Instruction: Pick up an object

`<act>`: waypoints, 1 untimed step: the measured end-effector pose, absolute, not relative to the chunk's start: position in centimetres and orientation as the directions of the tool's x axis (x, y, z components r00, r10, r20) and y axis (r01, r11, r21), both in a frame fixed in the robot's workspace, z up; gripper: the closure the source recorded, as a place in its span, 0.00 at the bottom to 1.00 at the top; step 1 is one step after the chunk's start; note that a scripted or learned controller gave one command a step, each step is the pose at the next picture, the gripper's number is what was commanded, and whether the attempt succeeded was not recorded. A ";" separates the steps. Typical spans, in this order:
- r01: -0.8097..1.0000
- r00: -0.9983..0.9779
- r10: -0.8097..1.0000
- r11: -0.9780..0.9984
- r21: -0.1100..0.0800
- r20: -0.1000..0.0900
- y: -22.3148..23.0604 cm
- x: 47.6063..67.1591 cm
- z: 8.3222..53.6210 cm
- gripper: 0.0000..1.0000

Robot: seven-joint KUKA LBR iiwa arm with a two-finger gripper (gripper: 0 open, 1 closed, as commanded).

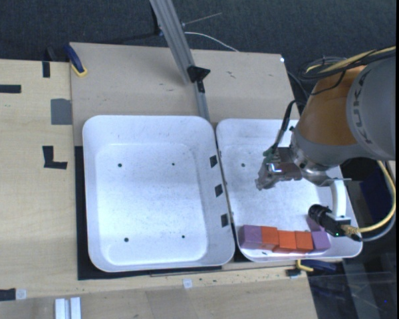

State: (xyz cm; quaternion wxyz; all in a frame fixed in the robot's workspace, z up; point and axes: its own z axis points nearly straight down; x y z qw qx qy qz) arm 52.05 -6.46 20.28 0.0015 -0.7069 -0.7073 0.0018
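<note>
Along the near wall of the right bin (253,135) lies a row of blocks (286,239), its long axis running left to right, parallel to that wall and close against it. The row reads as a purple block (251,236) at the left end, then an orange block (268,235), a second orange block (300,240) and a purple piece (321,240) at the right end. The pieces touch one another, end to end, so the row looks like one bar lying flat on the bin floor. Whether they are joined cannot be told.

The tool (269,176) hangs over the middle of the right bin, well apart from the row of blocks and farther from the near wall than they are. It points down and toward the left bin (146,128). Nothing is seen between its fingers, and whether they are open or closed cannot be told from this slant. The grey arm (376,105) with its orange band (326,111) reaches in over the right bin's far right corner.

A grey metal rail (176,35) slants across the bench (133,85) behind the left bin, ending at a black clip (198,74).
</note>
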 end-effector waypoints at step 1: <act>1.000 -0.006 1.000 0.006 -0.004 0.002 -1.1 52.4 19.1 1.00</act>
